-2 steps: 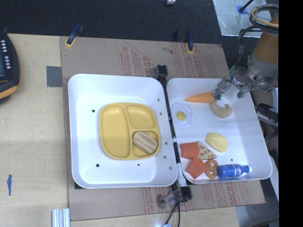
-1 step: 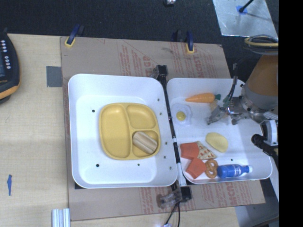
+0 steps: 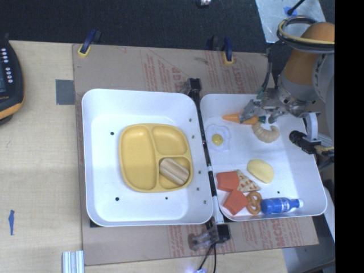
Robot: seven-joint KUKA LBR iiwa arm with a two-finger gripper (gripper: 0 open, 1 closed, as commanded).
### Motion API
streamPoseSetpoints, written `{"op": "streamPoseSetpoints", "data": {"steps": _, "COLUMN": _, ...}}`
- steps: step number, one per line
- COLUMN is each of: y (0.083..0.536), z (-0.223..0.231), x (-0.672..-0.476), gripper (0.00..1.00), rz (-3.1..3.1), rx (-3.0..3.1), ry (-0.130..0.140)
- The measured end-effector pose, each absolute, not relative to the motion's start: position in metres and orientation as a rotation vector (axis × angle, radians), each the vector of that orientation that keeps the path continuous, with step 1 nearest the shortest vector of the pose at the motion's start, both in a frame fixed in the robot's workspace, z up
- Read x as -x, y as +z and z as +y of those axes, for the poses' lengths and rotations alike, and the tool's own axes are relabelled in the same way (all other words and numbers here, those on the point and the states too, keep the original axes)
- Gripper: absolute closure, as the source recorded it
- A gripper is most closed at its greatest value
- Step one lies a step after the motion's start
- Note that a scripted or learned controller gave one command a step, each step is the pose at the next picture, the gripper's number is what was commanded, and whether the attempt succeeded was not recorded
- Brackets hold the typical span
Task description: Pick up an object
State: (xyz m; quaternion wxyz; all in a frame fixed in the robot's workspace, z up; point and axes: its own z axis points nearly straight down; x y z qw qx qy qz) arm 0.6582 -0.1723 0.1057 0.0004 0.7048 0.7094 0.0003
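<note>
- Camera view, from above the bench: the grey arm's claw (image 3: 257,113) hangs low over the far end of the right white bin (image 3: 296,152), its fingers set narrowly around the thick end of an orange toy carrot (image 3: 232,118), which lies on the bin floor pointing away from the claw toward the bin divider.
- Just beside the claw, on the near side, lies a tan croissant-shaped pastry (image 3: 266,133), apart from the fingers.
- Nearer the camera and toward the divider from the claw sits a toy fried egg (image 3: 218,139).
- Well nearer than the claw rests a pale yellow potato-like piece (image 3: 260,170); beyond it, at the bin's near end, lie two red blocks (image 3: 231,189), a pizza slice (image 3: 246,181), a pretzel (image 3: 254,202) and a blue bottle (image 3: 280,206) on its side.
- Across the divider from the claw, the left white bin (image 3: 102,152) holds a yellow divided plate (image 3: 139,152), with a sliced bread loaf (image 3: 174,170) in one compartment.
</note>
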Motion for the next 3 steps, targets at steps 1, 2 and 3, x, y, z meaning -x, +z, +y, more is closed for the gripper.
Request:
{"op": "streamPoseSetpoints", "data": {"steps": 1, "y": 0.136, "z": -0.195, "x": -0.57, "gripper": 0.0, "rz": 2.224, "rx": -2.223, "ry": -0.008}}
{"op": "streamPoseSetpoints", "data": {"steps": 2, "y": 0.09, "z": -0.212, "x": -0.655, "gripper": 0.0, "rz": 2.247, "rx": -2.22, "ry": -0.023}}
{"op": "streamPoseSetpoints", "data": {"steps": 3, "y": 0.148, "z": -0.146, "x": -0.585, "gripper": 0.0, "rz": 2.232, "rx": -2.215, "ry": 0.0}}
